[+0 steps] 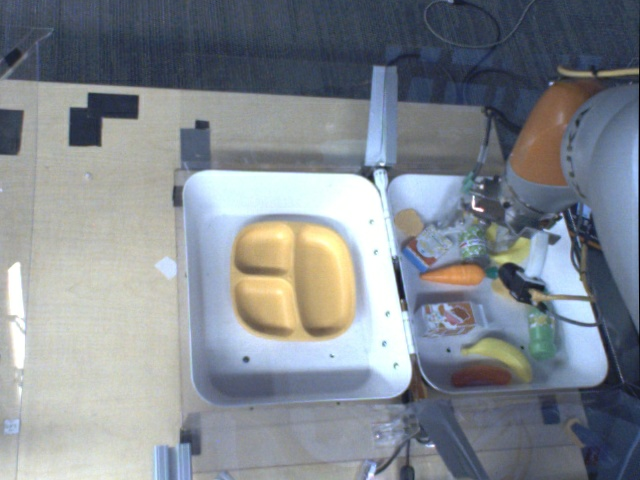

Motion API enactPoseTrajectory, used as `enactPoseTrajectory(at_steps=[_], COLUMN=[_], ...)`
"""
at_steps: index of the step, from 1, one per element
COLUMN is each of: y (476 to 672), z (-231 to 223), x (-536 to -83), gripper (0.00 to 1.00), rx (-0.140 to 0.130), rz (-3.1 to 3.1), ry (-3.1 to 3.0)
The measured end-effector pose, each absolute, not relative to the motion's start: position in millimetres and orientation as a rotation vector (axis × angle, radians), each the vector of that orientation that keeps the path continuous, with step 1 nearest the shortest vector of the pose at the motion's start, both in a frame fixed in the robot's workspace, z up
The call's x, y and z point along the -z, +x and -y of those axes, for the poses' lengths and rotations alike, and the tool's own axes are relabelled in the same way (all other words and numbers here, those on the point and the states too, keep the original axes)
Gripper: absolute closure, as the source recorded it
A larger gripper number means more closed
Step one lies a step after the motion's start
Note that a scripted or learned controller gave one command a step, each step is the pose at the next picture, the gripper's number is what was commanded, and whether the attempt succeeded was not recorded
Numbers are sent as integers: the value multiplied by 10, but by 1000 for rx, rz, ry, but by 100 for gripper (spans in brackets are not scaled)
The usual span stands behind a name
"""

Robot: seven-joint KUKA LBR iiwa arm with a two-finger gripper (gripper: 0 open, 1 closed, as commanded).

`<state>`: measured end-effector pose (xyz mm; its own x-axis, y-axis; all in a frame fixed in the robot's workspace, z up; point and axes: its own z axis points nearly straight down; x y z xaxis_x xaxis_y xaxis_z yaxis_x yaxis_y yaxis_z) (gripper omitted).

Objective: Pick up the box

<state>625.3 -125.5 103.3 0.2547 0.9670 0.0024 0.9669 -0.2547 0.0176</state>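
Hovering: gripper over the right bin's far clutter
Fingers: state cannot be told
Box: small box lies apart, nearer
Left bin: yellow tray

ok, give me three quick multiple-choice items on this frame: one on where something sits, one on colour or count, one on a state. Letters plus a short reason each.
1. Where does the yellow divided tray lie?
A. in the left bin
B. in the right bin
C. on the bench outside both bins

2. What colour is the carrot?
A. green
B. orange
C. white

3. How does the banana stand with respect to the arm?
A. lifted clear of the bin
B. hanging from the wrist
C. lying in the right bin, apart from the arm

Key: 1 A, the tray rests inside the left bin. 2 B, the carrot is orange. 3 C, the banana lies near the front of the right bin, while the arm is over the far side.
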Motion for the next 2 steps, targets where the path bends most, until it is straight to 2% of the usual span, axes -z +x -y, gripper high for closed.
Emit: enactPoseTrajectory(at_steps=[1, 2], y=[6697, 6332], z=[1146, 877], x=[-873, -882], gripper=[0, 0], rx=[-1, -10], rz=[-1887, -1907], ry=[2508, 2491])
